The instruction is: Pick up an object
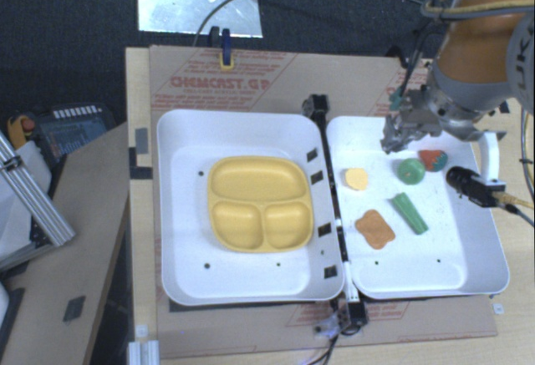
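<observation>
- The arm (481, 29) reaches in from the right, its orange band high over the right bin's far-right corner, wrist angled down and left.
- The gripper (394, 140) hangs low over the far part of the right bin (468, 271); whether it is wide or narrow cannot be told, and nothing shows between its tips.
- In the right bin: a green ball (410, 170) just right of the gripper, touching a red piece (433, 159); a yellow piece (357, 179) to the near left; a green block (410, 213) and an orange piece (374, 229) nearer still.
- The left bin (180, 188) holds a yellow tray (257, 203) with three wells, lying flat at its middle.
- Bare white floor lies along the right bin's near edge and around the tray in the left bin.
</observation>
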Controlling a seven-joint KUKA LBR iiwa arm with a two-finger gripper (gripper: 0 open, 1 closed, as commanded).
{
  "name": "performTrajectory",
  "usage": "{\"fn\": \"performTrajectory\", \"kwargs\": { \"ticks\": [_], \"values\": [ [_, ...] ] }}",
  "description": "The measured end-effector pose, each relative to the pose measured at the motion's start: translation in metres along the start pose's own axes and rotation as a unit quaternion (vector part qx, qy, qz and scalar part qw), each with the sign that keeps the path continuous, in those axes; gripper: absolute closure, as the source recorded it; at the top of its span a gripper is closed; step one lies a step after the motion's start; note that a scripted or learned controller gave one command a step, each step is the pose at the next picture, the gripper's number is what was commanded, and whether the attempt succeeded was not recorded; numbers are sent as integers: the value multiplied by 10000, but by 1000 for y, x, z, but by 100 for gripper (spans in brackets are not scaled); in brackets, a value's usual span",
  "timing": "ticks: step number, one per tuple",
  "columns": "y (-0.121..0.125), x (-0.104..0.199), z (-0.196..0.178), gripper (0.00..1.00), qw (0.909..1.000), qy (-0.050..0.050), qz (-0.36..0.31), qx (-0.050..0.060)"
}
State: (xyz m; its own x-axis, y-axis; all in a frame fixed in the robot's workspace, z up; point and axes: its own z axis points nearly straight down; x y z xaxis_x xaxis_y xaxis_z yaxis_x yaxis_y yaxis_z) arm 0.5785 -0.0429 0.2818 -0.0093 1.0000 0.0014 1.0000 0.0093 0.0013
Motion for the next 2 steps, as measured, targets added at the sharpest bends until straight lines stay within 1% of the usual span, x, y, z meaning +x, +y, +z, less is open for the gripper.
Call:
{"fn": "performTrajectory", "kwargs": {
  "ticks": [1, 2],
  "values": [
    [-15, 45, 20, 100, 10000, 3, 1, 8],
    [-25, 98, 39, 100, 10000, 6, -3, 9]
  ]
}}
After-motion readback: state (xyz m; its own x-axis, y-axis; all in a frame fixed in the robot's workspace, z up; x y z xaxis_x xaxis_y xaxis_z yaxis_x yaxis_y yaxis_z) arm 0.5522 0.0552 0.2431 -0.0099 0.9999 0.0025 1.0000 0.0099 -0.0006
